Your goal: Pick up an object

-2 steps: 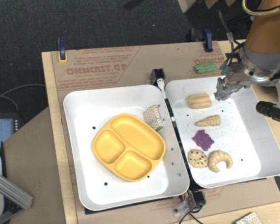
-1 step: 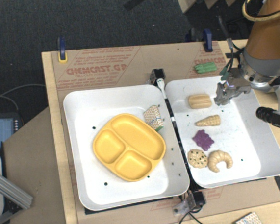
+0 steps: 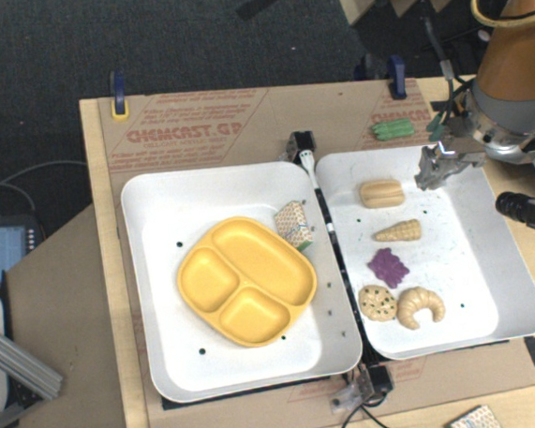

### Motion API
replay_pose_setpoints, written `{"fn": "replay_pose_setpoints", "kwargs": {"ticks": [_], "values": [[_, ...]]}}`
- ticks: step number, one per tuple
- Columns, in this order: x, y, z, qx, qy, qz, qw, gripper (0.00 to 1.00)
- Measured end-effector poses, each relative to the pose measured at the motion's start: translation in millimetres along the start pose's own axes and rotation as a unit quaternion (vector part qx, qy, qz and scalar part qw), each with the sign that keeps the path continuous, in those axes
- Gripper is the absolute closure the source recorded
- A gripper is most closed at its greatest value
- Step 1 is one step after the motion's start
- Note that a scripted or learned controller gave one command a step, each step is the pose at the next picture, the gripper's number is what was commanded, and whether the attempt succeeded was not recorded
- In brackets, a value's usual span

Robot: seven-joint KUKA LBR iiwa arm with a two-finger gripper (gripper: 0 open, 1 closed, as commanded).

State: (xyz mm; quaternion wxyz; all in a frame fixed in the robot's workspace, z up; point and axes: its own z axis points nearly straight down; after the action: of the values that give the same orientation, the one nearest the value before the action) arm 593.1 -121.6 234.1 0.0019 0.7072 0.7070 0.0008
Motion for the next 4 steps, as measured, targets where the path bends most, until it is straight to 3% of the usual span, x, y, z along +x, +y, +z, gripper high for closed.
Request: {"fn": "replay_pose_setpoints", "kwargs": {"ticks": [1,2,3,4], "values": [[-18,-8,2,0.002,0.001,0.001,1.0000,1.00],[-6,-35,14,0.004,0.002,0.001,1.0000,1.00],[-12,-19,5,0.000,0.000,-0.001,1.0000,1.00],[-9,-31,15,0.004,0.001,0.000,1.0000,1.00]]}}
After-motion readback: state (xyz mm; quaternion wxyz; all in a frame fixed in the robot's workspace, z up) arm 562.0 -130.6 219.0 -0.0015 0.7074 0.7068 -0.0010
